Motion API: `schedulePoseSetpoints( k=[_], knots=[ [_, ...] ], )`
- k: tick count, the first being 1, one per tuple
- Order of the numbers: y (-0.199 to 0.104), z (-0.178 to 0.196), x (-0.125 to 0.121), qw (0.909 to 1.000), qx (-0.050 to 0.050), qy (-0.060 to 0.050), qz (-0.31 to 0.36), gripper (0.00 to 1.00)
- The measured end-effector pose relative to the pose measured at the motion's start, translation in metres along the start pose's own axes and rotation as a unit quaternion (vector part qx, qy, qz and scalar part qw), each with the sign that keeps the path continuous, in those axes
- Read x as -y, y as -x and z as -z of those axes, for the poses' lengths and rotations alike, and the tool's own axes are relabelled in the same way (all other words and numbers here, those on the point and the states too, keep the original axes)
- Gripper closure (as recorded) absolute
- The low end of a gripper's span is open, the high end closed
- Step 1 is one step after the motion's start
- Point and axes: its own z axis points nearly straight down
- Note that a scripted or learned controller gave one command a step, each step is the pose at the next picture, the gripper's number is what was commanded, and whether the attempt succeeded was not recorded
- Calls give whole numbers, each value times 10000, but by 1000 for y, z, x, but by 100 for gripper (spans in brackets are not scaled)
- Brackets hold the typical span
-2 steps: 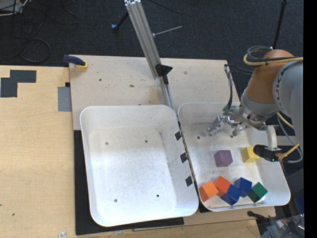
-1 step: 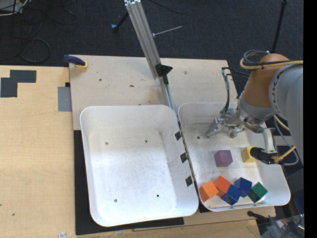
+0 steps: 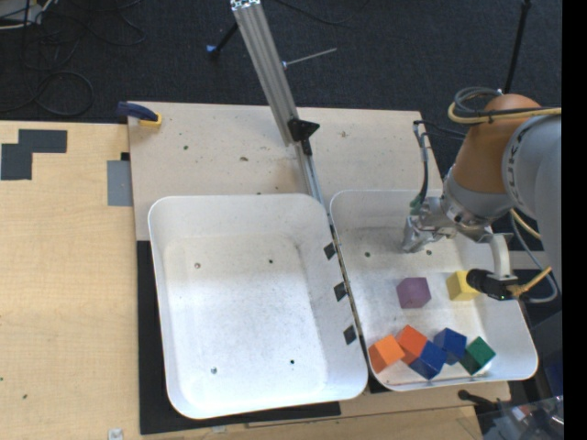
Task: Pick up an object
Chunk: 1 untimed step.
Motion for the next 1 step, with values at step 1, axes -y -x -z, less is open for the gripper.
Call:
schedulePoseSetpoints(
  k=[1],
  knots=[
    [-4,44,0,10000,5,33,-21,100]
  ],
)
